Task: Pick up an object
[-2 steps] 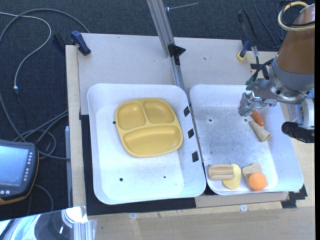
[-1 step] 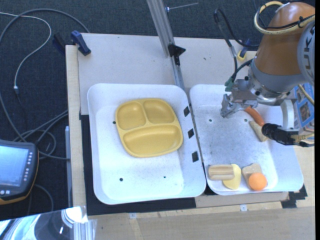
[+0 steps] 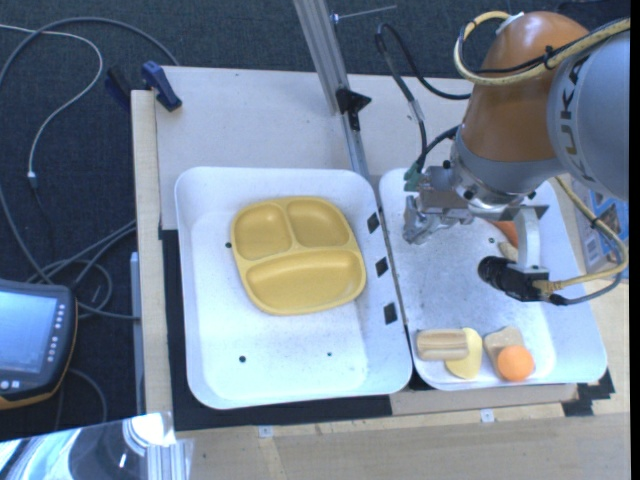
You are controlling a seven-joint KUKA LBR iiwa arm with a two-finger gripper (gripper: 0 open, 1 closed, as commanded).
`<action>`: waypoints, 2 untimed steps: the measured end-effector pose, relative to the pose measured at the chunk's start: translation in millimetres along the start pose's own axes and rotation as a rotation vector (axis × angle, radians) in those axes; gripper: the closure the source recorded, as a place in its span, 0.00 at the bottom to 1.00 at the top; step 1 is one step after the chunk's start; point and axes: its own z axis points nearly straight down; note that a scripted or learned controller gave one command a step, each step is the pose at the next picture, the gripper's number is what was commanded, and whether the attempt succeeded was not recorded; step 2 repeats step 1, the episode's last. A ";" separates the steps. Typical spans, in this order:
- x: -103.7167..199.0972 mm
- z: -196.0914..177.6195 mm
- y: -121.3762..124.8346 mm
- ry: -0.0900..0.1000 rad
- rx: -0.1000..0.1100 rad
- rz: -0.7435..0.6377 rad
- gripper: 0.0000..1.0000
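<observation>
**Still nothing in the gripper – targets lie toward near edge of right bin**

Nearest the camera, the right bin (image 3: 590, 343) has 3 small items in a row along its near edge: 1 tan roll-shaped piece (image 3: 441, 344), long axis running left-right; 1 pale yellow wedge (image 3: 464, 364) touching it; 1 orange ball (image 3: 515, 364) just beside, w/ a tan block (image 3: 499, 342) behind it. So 4 pickables there.

Further back, gripper (image 3: 420, 228) hangs over bare bin floor at the far-left part of that bin, nothing between its fingers; can't tell if jaws are spread or closed. Roll is the closest target, directly toward the camera from the gripper.

Left bin (image 3: 205, 298): 1 yellow divided plate (image 3: 297, 253), 3 compartments.
</observation>
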 end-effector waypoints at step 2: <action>45.8 2.1 7.1 -0.002 -0.004 0.000 1.00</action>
